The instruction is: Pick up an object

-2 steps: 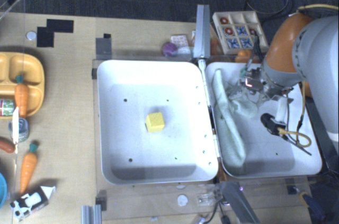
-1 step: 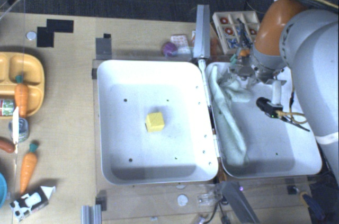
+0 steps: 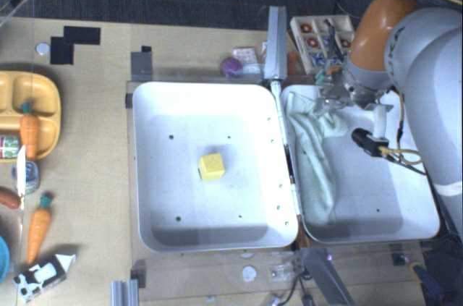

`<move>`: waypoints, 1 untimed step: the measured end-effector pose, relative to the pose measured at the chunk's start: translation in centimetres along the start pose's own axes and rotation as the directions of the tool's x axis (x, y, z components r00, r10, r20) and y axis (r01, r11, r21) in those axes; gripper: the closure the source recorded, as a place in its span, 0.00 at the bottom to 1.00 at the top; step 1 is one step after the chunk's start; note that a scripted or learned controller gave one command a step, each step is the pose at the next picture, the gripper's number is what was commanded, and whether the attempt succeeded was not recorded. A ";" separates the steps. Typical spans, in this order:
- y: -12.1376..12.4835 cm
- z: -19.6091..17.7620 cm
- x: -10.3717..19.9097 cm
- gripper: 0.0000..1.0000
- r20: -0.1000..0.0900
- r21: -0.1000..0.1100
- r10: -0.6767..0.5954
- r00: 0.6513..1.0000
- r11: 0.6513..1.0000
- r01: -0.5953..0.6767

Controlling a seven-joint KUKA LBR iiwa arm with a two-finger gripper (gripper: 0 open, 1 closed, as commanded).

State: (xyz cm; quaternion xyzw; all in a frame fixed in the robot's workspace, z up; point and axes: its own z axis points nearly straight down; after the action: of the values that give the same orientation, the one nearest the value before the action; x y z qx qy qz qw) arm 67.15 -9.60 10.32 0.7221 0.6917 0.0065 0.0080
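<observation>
While the pale green cloth (image 3: 312, 153) lies crumpled directly beneath my gripper (image 3: 334, 99) and trails toward the near rim of the right bin (image 3: 376, 225), my grasp state cannot be determined. Well to my left, a yellow block (image 3: 212, 166) rests in the left bin (image 3: 166, 225).

The arm's wrist is covering the hand (image 3: 334, 99), so its grip on the pale green cloth (image 3: 312, 153) is too obscured to judge. The arm's grey body (image 3: 434, 95) is running off the right edge and hiding the right bin's far corner (image 3: 405, 98). The yellow tray (image 3: 29, 113) and the blue item (image 3: 3, 260) are being cut by the left edge.
</observation>
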 end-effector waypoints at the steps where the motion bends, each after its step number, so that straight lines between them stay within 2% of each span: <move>1: 0.0 0.0 0.0 0.00 0.000 0.000 0.000 1.000 1.000 0.000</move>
State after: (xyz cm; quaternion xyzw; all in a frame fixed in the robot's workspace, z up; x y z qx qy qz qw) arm 67.15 -9.58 10.31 0.7219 0.6919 0.0065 0.0079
